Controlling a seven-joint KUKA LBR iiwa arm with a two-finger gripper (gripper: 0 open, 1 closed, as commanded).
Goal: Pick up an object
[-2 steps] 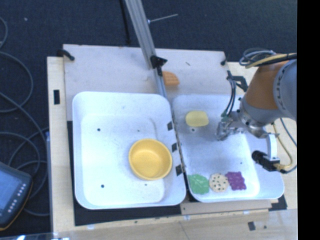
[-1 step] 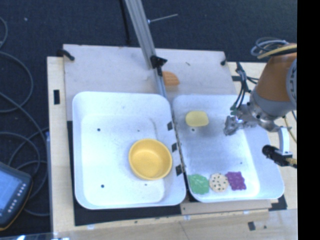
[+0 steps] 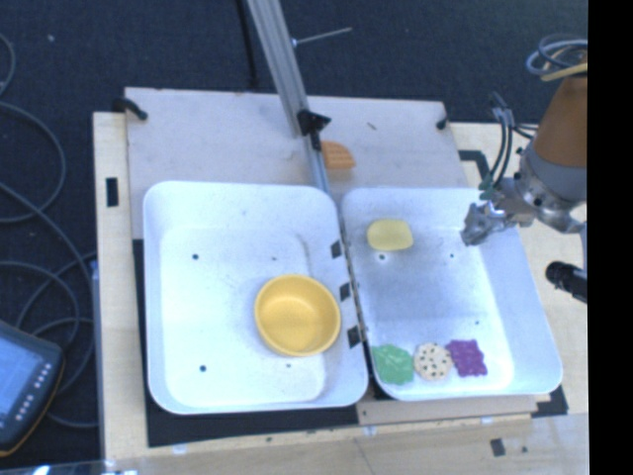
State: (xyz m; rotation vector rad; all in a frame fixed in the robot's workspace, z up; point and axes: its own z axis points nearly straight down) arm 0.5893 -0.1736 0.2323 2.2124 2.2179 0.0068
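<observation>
— While we stood over the bench, where did we log the gripper (image 3: 479,228)?

— We logged it over the right bin (image 3: 514,295), near that bin's far right corner, with the grey arm (image 3: 559,151) and its orange band reaching in from the right. We could not tell whether its fingers were spread or pressed together; they read as one dark blur. Nothing showed between them.

— And the objects?

— We noted a pale yellow lump (image 3: 390,235) at the far left of the right bin, well apart from the gripper. Along that bin's near edge we saw three pieces in a row: a green piece (image 3: 394,363), a speckled cookie (image 3: 431,361) touching it, and a purple piece (image 3: 467,357) just beside the cookie. In the left bin (image 3: 188,265) we recorded a yellow bowl (image 3: 297,314), upright, near the right wall. An orange item (image 3: 337,156) lay on the bench beyond both bins.
</observation>
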